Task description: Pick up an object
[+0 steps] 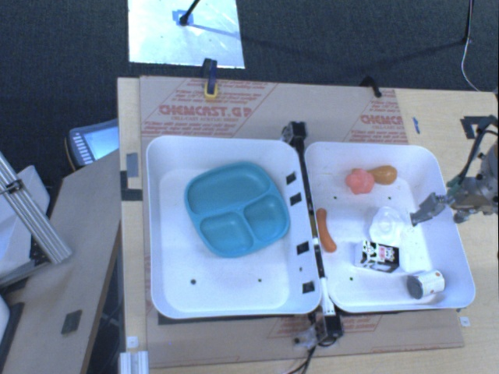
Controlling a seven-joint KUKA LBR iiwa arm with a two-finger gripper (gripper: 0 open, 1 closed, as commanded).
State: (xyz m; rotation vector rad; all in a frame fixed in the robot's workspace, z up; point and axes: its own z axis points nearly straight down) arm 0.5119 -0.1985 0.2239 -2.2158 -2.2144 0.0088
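My gripper hovers over the right rim of the right bin, open, with nothing between its fingers. In that bin lie a pink ball-like object touching an orange object at the back. An orange sausage-shaped piece lies by the left wall. A clear plastic piece sits in the middle, just left of the gripper. A black-and-white carton lies in front of it. A white and grey cylinder rests at the front right.
The left bin holds a blue divided plate. A black clip strip runs along the seam between the bins. A cardboard sheet lies under both, with a yellow clamp at its back edge.
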